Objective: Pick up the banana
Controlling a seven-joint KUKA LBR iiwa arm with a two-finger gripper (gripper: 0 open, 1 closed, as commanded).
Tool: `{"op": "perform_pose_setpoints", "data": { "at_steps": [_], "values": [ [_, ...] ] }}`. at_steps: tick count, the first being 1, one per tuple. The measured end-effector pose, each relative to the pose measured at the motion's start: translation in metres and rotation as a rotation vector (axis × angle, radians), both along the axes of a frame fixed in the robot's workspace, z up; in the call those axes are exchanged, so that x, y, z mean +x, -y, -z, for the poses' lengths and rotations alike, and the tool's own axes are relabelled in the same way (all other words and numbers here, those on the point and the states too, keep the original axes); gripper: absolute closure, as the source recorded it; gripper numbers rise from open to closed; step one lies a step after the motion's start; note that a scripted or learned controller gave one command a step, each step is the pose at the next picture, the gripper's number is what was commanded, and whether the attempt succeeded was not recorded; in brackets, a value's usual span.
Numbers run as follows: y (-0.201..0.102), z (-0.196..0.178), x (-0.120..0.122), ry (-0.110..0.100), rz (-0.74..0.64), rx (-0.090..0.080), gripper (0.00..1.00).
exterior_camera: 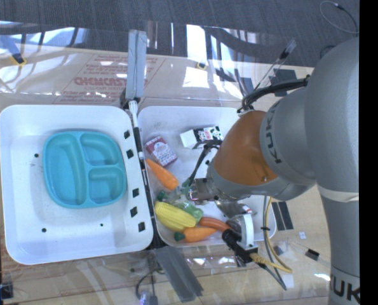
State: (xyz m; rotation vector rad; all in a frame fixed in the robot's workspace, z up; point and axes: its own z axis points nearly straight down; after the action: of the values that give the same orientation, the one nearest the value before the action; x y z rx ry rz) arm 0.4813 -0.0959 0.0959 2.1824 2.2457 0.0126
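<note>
Two white bins [11, 170] — one blue tray [84, 168], three carrots [162, 174].

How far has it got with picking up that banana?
Not lifted yet. The banana lies in the right bin among carrots. The arm hangs low over that bin, close beside it, so reaching looks underway. Grabbing and lifting are left. The left bin holds a blue plate.

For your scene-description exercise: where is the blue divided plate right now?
The blue divided plate lies in the left white bin, across the divider from the right bin holding the toy food.
</note>
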Motion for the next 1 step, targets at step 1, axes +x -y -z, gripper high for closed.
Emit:
{"op": "perform_pose_setpoints", "data": {
  "at_steps": [1],
  "values": [
    [-0.0013, 0.0023, -0.0027, -0.005, 0.087, -0.001, 0.0]
  ]
}}
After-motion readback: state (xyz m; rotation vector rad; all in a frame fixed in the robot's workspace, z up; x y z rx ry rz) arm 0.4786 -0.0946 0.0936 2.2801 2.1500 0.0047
